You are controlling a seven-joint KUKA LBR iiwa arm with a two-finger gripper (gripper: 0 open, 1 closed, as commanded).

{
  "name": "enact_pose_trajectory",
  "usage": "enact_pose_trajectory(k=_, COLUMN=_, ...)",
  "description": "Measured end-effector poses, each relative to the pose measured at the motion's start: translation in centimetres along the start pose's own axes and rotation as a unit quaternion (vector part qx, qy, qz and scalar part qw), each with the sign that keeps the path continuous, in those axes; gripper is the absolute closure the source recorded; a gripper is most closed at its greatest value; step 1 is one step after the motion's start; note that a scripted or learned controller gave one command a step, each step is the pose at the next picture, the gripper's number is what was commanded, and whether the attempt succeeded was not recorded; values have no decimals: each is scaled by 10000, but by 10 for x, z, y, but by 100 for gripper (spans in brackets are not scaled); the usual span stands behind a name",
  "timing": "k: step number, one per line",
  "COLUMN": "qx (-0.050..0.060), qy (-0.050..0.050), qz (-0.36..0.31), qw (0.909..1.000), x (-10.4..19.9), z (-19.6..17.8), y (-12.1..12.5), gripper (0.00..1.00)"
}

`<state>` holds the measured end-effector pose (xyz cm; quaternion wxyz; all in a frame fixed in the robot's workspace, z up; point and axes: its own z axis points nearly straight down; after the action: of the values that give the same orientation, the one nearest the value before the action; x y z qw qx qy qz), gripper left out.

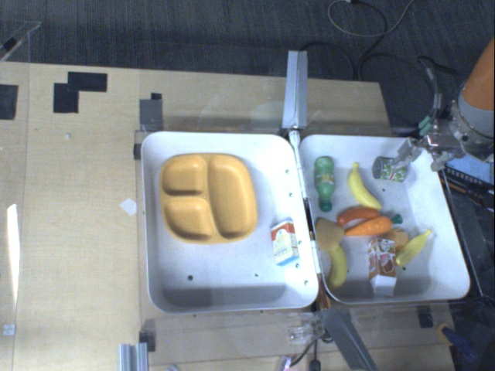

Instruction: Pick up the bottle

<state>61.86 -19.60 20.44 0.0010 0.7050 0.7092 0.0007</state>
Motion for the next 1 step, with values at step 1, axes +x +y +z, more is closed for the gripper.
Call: enact_pose_trajectory(k=1, qx=-50, qy=-15, qz=-216, qw=9998, x=60, z=75, y=49, gripper=0)
